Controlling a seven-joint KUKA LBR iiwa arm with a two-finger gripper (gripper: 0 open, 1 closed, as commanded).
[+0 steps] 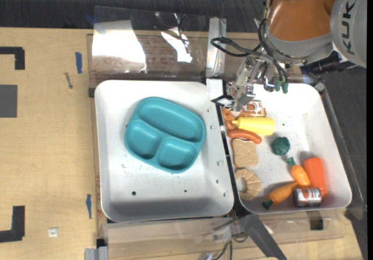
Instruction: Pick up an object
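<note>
Hovering low over the far left corner of the right bin (335, 136), the hand (243, 91) sits just above a cluster of toy food: a yellow corn cob (256, 125) and an orange pepper (245, 135) directly beneath it, toast (245, 153) a little nearer the camera. Whether it is clenched or released I cannot tell (wires crowd it). Nothing looks lifted; by my reading, the pick remains undone.

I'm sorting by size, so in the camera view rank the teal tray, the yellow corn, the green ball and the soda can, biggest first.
1. Teal tray, by far the largest.
2. Yellow corn.
3. Soda can.
4. Green ball.
The can and ball look close in size, so that order is unsure.
</note>
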